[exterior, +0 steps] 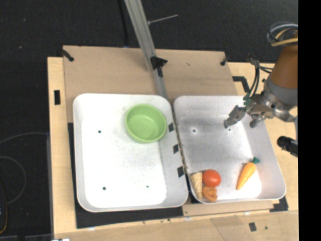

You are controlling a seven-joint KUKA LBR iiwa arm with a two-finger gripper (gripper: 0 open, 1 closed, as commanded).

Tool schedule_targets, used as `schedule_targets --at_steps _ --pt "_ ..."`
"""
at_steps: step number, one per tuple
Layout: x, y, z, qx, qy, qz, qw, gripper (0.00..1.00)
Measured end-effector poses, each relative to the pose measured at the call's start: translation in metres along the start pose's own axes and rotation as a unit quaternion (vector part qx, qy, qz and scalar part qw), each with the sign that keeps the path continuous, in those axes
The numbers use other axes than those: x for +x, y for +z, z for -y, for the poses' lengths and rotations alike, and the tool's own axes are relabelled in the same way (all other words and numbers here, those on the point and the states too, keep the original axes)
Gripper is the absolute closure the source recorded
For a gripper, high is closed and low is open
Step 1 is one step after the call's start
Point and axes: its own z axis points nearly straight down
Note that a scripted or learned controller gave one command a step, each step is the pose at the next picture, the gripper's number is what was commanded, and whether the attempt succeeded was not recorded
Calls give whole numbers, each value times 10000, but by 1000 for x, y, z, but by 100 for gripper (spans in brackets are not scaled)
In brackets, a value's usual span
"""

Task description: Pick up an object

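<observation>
Carrot [246,175]: lies lower right of frame, in right bin [210,119], apart from tomato [211,177].
Gripper [242,117]: fingers spread, holding nothing, above the bin's upper right.
Advice: descend centred over the carrot, fingers across its narrow width.

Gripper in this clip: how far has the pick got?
Nothing looks picked yet. The gripper hangs open above the right bin's upper part with nothing between its fingers. The carrot and tomato lie at the bin's near end; descent, grasp and lift remain.
</observation>
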Motion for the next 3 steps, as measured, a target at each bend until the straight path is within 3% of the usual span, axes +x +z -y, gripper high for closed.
schedule_targets --at_steps 2,3 --pt "-11 106 6 29 8 -2 10000 0" --pt "-12 92 3 -16 29 -3 10000 100"
